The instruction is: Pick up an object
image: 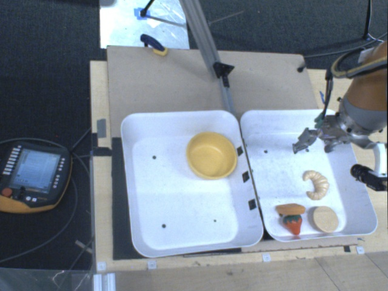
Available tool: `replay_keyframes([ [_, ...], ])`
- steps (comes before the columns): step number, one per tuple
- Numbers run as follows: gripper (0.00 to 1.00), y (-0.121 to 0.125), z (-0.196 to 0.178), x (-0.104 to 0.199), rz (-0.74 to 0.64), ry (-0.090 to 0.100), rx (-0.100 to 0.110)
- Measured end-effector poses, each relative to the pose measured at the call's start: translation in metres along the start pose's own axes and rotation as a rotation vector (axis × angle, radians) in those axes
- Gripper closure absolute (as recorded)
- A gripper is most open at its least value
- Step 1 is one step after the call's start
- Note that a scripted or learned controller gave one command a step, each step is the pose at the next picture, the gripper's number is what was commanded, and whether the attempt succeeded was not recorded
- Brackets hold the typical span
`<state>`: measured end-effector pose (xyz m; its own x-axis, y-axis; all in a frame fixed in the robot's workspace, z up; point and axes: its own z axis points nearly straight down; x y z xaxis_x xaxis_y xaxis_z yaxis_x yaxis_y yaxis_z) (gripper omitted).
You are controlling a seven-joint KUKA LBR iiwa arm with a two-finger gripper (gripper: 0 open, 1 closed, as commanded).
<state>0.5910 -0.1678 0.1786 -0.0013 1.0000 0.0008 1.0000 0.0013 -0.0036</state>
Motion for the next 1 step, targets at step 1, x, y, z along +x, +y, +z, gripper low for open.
replay_keyframes([
  [1,0.0,-0.0056,0.0608,0.0031,0.001,0.0,0.001],
])
